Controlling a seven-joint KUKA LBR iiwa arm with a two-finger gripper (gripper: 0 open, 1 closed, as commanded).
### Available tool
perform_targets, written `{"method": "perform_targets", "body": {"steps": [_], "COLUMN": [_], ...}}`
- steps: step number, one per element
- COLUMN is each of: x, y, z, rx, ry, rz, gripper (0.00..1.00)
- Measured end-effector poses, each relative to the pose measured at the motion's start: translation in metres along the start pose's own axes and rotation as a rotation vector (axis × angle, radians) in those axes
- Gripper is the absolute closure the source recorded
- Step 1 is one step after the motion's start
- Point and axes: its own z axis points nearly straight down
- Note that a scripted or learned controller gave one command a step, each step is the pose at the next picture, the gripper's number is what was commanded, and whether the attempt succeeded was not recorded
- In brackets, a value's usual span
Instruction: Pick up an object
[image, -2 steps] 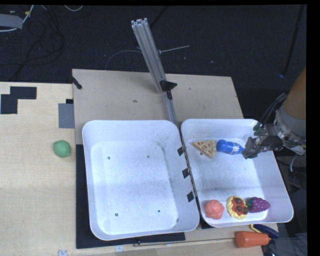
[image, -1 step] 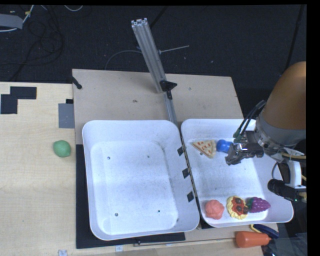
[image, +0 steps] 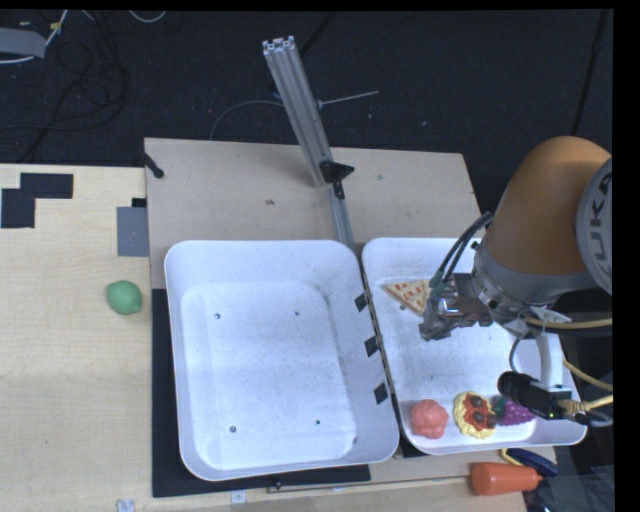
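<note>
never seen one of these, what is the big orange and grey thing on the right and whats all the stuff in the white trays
This is one camera fixed above a bench, looking down at a slant. The big grey and orange shape is a robot arm reaching in from the right. At its end is a small two-finger gripper, hanging over the right bin; its fingertips are too small to read here.

Two shallow white bins sit side by side. In the right bin lie a toy pizza slice beside the gripper, a pink-red lump, a yellow toy with red spots and purple grapes. The left bin sits beside it. A green ball rests on the bench to the left, and an orange object lies in front of the right bin.
</note>
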Motion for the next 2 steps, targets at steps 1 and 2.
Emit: {"method": "perform_targets", "body": {"steps": [1,2], "x": [0.054,0.108], "y": [0.002,-0.004], "z": [-0.006,0.01], "rx": [-0.001,0.001], "ry": [0.0,0.0], "rz": [-0.001,0.0], "gripper": [1.0,1.0]}}
